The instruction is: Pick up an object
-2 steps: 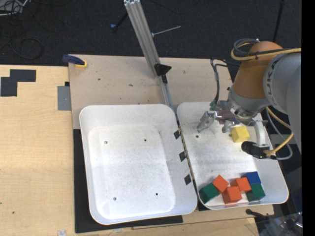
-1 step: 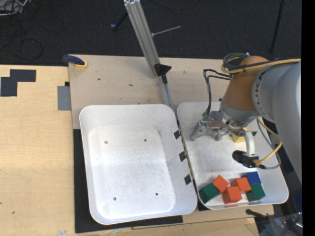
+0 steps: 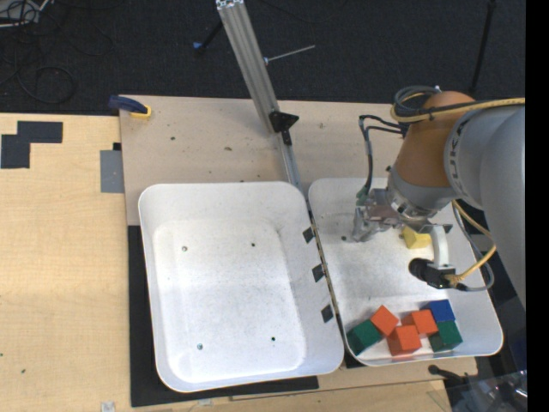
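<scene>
Item: two-finger gripper (image 3: 371, 223), borne on the grey arm (image 3: 489, 170) with an orange band (image 3: 426, 148) above the wrist. Location: low over the upper part of the right bin (image 3: 343, 197), near that bin's left wall. Whether anything sits between the jaws, or how they stand, cannot be told; the mechanism is small and dark against the bin floor.

Item: yellow block (image 3: 417, 239). Location: right bin, just right of the gripper and partly tucked under the wrist housing. It is the nearest candidate for the pick. Orientation: only a small part shows, so its long axis and facing cannot be judged.

Item: cluster of blocks at the lower right corner of the right bin, well apart from the gripper. Contents: green block (image 3: 365, 336), orange block (image 3: 384, 319), second orange block (image 3: 404, 340), third orange block (image 3: 424, 321), blue block (image 3: 441, 310), dark green block (image 3: 446, 338). These lie touching or nearly so, at mixed angles; all read as roughly cubic, with no clear long axis.

Item: left bin (image 3: 171, 202). Location: beside the right bin, sharing the middle divide.

Step in hand, by judgement: the approach or descent, with no object shown held. The next move appears to call for a sideways correction toward the yellow block, or a reach to the crowded corner, where neighbours would hinder a clean closing.
</scene>
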### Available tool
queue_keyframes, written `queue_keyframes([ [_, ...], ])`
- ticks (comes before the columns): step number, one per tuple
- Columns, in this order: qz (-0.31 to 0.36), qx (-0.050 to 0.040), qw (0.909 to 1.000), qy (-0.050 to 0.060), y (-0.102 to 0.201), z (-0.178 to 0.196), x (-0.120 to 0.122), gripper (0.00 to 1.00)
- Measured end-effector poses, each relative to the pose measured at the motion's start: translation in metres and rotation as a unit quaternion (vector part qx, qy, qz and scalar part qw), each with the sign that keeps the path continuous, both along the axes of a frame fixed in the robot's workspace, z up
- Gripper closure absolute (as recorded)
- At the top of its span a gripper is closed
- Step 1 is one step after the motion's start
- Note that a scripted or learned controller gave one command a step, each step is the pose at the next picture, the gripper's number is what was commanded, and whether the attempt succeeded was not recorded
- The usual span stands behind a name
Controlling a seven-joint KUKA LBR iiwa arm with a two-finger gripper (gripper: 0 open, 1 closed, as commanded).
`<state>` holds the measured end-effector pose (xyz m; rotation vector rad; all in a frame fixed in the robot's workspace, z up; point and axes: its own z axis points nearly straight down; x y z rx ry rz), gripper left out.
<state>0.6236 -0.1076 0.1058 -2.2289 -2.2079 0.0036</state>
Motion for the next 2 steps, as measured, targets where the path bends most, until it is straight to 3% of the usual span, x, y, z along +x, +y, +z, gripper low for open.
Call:
queue_keyframes([
  [2,0.004,-0.0010,1.0000,-0.004,-0.009,0.101,0.011,1.00],
])
